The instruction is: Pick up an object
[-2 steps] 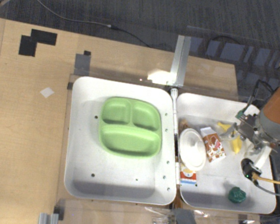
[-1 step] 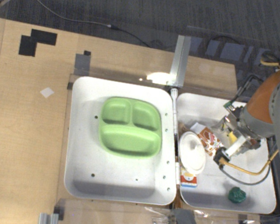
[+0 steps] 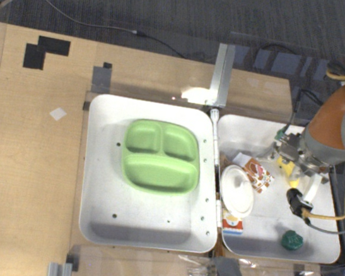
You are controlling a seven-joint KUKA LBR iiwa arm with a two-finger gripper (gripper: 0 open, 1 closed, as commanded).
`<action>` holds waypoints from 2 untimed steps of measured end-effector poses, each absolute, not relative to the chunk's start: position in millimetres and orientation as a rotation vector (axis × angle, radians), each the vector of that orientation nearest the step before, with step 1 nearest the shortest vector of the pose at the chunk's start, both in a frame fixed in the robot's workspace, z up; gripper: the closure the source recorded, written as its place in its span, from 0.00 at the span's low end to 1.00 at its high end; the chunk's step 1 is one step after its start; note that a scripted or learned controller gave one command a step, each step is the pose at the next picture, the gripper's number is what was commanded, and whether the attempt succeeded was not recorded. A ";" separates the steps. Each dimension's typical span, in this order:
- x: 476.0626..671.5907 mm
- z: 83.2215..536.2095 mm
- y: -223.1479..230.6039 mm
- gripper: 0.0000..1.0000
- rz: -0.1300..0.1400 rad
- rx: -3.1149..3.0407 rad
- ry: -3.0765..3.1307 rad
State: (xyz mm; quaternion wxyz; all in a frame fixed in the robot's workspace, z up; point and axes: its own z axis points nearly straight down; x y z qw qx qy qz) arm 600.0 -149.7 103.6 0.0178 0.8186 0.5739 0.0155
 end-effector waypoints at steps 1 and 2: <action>604.5 103.1 -154.6 0.00 0.046 2.478 1.880; 615.9 102.8 -161.3 0.00 0.041 2.347 2.042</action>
